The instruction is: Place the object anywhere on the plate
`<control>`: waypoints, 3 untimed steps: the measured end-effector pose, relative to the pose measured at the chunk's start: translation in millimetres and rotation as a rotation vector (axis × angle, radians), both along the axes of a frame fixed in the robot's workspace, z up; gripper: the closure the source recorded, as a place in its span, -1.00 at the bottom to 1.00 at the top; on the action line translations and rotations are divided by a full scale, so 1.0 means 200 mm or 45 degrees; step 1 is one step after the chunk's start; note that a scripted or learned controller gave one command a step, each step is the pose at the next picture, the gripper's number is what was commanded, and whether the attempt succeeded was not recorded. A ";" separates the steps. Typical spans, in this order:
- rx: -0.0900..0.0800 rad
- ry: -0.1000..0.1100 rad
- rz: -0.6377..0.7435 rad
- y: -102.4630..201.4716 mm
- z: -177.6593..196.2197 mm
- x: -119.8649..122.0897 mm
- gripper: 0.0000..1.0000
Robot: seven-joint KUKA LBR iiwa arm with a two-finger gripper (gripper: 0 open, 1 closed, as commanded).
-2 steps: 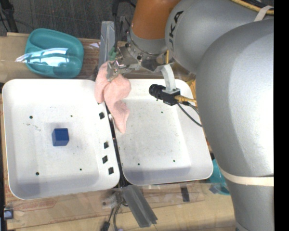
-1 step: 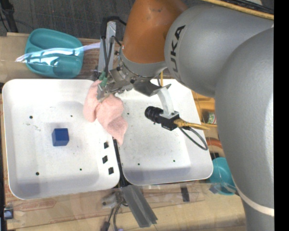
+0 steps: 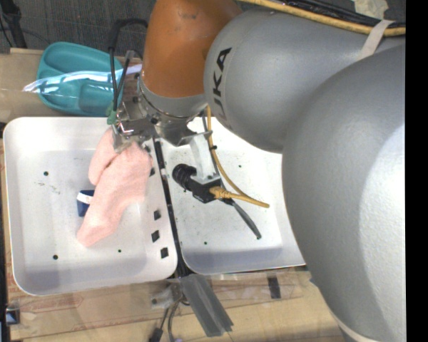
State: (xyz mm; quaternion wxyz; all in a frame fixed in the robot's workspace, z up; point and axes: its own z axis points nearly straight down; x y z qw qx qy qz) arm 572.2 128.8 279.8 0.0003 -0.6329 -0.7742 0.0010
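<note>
A: Item 1, hand [image 3: 127, 130]. Location: far edge of the left bin [image 3: 21, 191], near the divider between the two bins. Condition?

B: Closed on the top corner of the pink cloth [image 3: 118, 187]. The fabric bunches to a peak at the fingertips. It is a narrow pinch on an edge, not a grip on the bulk.

A: Item 2, pink cloth. Location?

B: It hangs from the hand across the left bin, trailing toward that bin's near edge. The lower end looks to rest on the bin floor. It partly covers a small blue item [image 3: 84, 202].

A: Item 3, hazards.

B: First, slip. With only a corner held, the drag of the trailing end could pull the cloth out during a lift or a fast move.
Second, snag. The tail may catch the blue item or the divider and carry something along.
Third, placement. Limp fabric drapes, so a low release could leave most of it off the plate.

A: Item 4, surroundings.

B: Right bin [image 3: 271, 251], largely under the arm [image 3: 328, 120]. A teal container [image 3: 71, 77] sits on the desk beyond the left bin's far edge. A swinging tail could brush it
</note>
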 end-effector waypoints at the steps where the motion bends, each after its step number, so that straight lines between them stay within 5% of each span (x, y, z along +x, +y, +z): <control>1: 0.000 0.004 0.262 0.23 -0.62 0.10 1.00; 2: 0.000 0.005 0.208 0.22 -0.61 0.05 1.00; 3: 0.000 0.002 0.187 0.38 -0.46 0.04 1.00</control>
